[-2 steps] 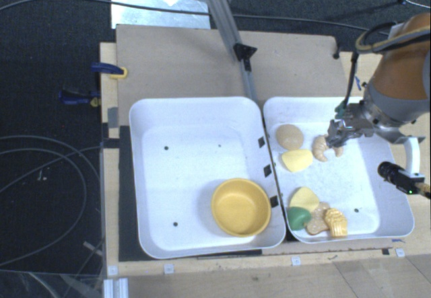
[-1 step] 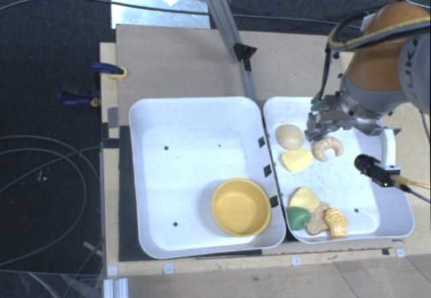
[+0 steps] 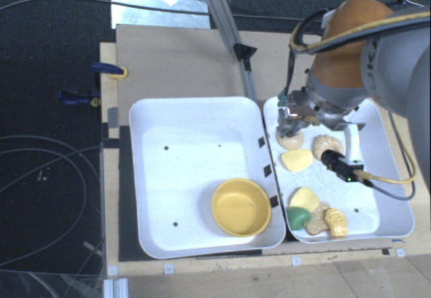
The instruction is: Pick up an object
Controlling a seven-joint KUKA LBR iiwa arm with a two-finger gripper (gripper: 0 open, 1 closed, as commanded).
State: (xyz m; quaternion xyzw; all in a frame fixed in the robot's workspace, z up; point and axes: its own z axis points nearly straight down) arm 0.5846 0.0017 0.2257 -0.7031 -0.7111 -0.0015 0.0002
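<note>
**gripper parked on the cream piece, plenty of ways this flops**

the likely target is the small pale cream piece [image 3: 291, 141]. it lies in the right bin [image 3: 380, 206], up and to the right of the yellow bowl [image 3: 241, 206] and across the wall between the bins. the gripper [image 3: 290, 127] sits right on top of it. honestly i can't tell from this angle whether it's clamped on the piece or loose, since the wrist blocks the view.

what worries me:

- the piece looks rounded and low. if the grab lands off centre, my guess is it squirts out sideways or just gets pressed into the bin floor.
- a pale yellow wedge [image 3: 296, 160] lies just beside it, on the side nearer the bowl. a sloppy close could pinch both, or shove the wedge away.
- a beige shell-shaped thing [image 3: 328, 143] sits farther from the bowl, near the wrist. a tilted lift might knock it.
- the cream piece is close to the bin wall on the bowl's side, so any drift that way risks clipping the rim.

the green piece [image 3: 300, 216] and the ridged yellow piece [image 3: 336, 222] sit just right of the bowl, over the wall. they're well apart from the gripper, so probably safe. the bowl itself is in the left bin [image 3: 188, 155], out of trouble.
</note>
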